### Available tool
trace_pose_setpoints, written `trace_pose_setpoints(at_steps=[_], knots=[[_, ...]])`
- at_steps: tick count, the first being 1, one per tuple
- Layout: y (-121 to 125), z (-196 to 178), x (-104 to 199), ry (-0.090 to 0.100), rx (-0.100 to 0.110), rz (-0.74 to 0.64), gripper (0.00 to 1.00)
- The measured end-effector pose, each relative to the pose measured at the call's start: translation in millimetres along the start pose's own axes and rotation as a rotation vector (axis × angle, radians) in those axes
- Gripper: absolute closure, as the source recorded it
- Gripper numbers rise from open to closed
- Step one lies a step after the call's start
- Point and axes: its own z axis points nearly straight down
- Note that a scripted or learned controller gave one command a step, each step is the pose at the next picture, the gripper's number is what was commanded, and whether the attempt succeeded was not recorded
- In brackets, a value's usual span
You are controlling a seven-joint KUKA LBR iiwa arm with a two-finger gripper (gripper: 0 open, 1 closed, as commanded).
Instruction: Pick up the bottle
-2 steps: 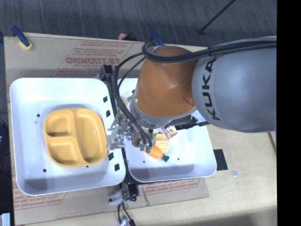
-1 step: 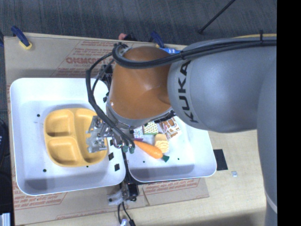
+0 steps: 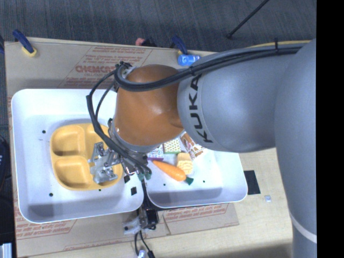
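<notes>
You're looking at the arm [image 3: 252, 101] coming in from the right and bulking over most of the right bin [image 3: 226, 190], grey link with the KUKA lettering across it and the orange band [image 3: 145, 106] sitting roughly above the seam between the two bins. Wrist is pitched down and toward the left bin [image 3: 27, 144], black cables looping off the top of the orange band and running back along the arm. The hand [image 3: 105, 165] is low over the right part of the yellow tray [image 3: 67, 155], which lies in the left bin; its metal fingers overlap the tray's right edge. You can't tell how far the fingers are spread, the metalwork is too cluttered and small, and nothing is visibly between them. The tray is a divided one, with two compartments showing left of the hand. Right of the tray, past the bin seam, a carrot [image 3: 171, 170] lies in the right bin just under the orange band, orange body with a green end pointing away from the tray. Beside the carrot, further from the tray, sit a pale yellowish block [image 3: 185, 163] and some patterned packaging [image 3: 173, 145], partly hidden by the arm. You can't make out the bottle; it may be among the covered items under the arm. Both bins sit on a brown cardboard sheet [image 3: 70, 63] on the counter, blue clamps [image 3: 185, 58] at its far edge.
</notes>
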Motion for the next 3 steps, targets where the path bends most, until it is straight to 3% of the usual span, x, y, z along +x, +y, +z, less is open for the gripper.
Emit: trace_pose_setpoints(at_steps=[1, 2, 3], knots=[[-90, 17, 16, -0.001, 0.000, 0.190, 1.00], [-114, -66, 28, -0.006, 0.001, 0.080, 1.00], [-262, 27, 57, 0.000, 0.000, 0.262, 1.00]])
